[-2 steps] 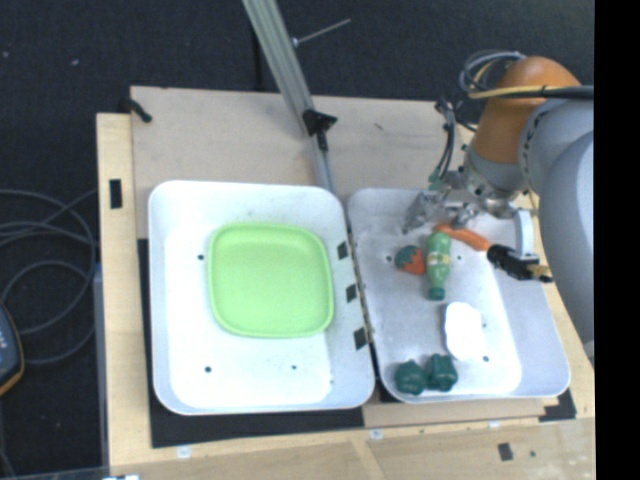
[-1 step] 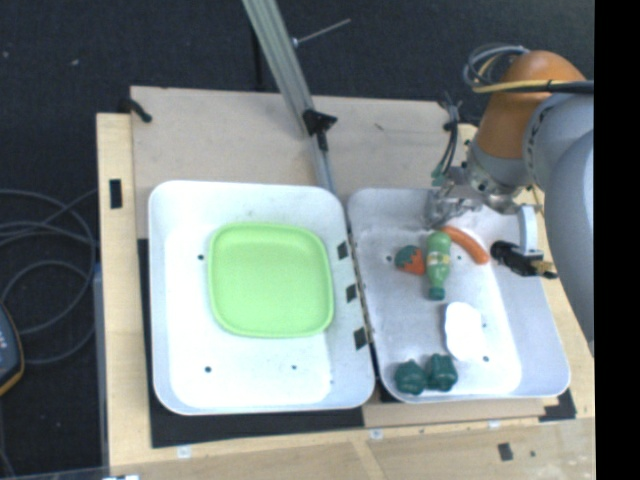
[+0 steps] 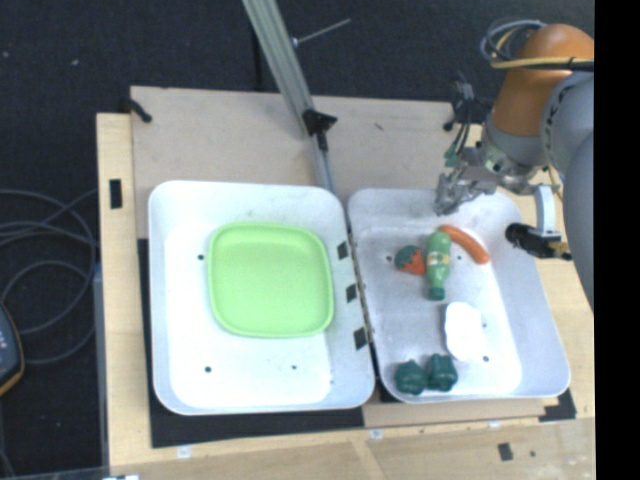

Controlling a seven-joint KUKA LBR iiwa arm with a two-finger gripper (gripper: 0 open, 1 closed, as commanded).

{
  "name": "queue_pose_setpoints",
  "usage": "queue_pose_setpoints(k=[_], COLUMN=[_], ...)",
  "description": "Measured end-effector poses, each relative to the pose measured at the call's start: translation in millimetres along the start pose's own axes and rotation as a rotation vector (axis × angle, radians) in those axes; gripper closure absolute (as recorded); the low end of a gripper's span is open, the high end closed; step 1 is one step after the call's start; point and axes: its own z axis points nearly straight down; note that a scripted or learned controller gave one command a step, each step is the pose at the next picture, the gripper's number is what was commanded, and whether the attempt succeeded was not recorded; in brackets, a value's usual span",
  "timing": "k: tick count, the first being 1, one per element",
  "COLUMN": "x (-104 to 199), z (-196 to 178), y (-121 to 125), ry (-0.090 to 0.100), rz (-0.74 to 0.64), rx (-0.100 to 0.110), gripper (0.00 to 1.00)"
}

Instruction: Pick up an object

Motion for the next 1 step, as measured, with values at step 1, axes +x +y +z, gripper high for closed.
queue_pose_setpoints(k=[1], x=[-1.6], z=[-43.1], y=[0.9], ry=[0.000], rz=[0.000], rx=[0.000], gripper=[1.00])
